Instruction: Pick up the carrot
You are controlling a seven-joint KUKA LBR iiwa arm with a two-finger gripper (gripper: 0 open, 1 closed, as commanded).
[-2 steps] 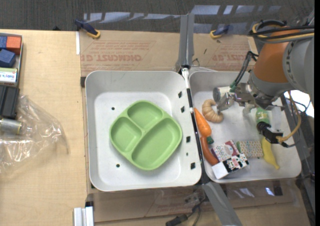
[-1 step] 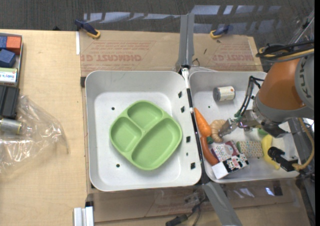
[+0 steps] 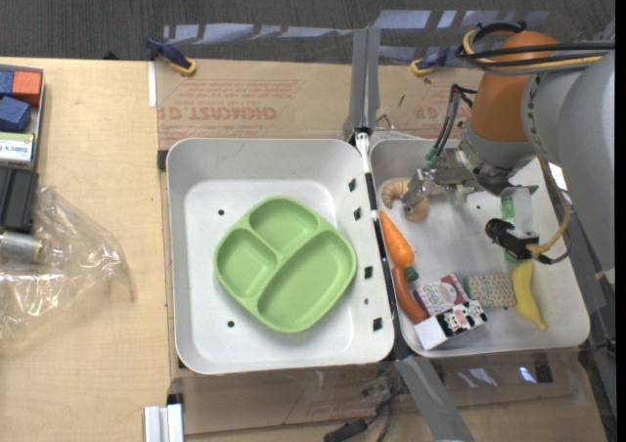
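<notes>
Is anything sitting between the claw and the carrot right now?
Nothing visible blocks it. The claw hovers over the right bin beside a tan croissant-like piece; the carrot lies just below along the bin's left wall, with bare floor between.

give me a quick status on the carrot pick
Pincer low over right bin, near croissant. Carrot lying free by left wall.
</notes>
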